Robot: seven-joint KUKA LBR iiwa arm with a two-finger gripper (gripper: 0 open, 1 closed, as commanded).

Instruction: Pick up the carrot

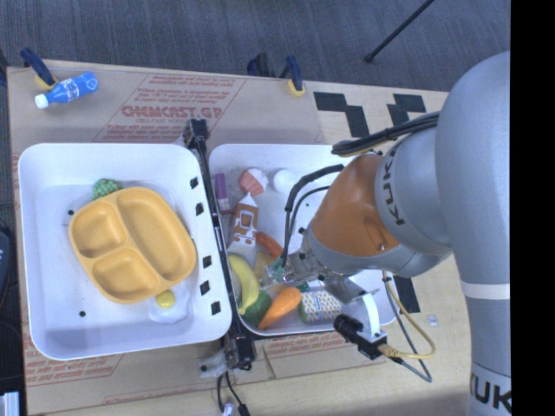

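The carrot (279, 306) is orange with a green end and lies near the front edge of the right bin (325, 156), beside a banana (244, 282). My gripper (288, 273) hangs just above the carrot's upper end, under the orange wrist band (351, 215). The arm's bulk hides the fingers from this angle. Nothing shows whether they touch the carrot.
The right bin also holds a small bottle (245, 219), a pink piece (252, 180), a white ball (283, 179) and a patterned packet (319, 305). In the left bin (52, 172) sit a yellow divided plate (132, 243), a green item (106, 187) and a fried egg (166, 302). A blue bottle (69, 88) lies on the bench.
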